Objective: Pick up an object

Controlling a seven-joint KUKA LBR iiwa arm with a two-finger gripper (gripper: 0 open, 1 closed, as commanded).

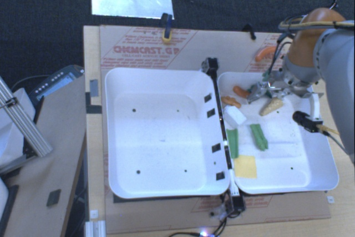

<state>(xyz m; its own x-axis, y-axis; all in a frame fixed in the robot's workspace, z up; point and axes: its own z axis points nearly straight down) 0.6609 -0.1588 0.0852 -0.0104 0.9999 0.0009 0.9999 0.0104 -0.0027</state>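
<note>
My gripper (256, 92) hangs low over the back of the right bin (321, 166), reaching in from the right. An orange piece (240, 90) lies just left of its tip, touching or nearly so. A second orange piece (231, 101) lies a little nearer the divider. A beige wedge (271, 106) rests right below the gripper. Further forward lie a white block (234, 115), a green stick (258, 136), another green stick (232, 143) and a flat yellow square (246, 166).
The left bin (119, 175) sits beside the right one, with black clips (216, 148) along the shared wall. An orange object (265, 53) lies on the board behind the right bin. A black cable plug (306, 120) hangs off the arm over the bin.
</note>
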